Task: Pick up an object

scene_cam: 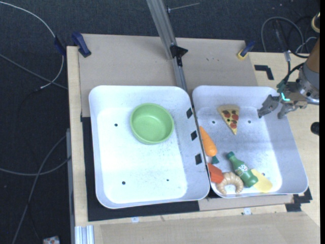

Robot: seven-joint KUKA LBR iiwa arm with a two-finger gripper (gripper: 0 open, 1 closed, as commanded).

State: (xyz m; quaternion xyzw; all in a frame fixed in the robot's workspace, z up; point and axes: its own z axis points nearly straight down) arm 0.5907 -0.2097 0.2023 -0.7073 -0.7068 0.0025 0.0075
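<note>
I see my two-finger gripper point(274, 109) poised over the upper right rim of the right-hand shallow white bin point(284, 141), fingers spread and holding nothing — presumably parked clear before choosing a target. The candidates lie below it: a flat plastic pizza slice point(230, 118) nearest, a tapered orange carrot point(207, 142) against the left wall, and a glossy green bottle point(241, 170) beside a curled tan croissant point(230, 182) in the low corner. A smooth green bowl point(152, 123) sits alone in the left bin point(109, 151).
</note>
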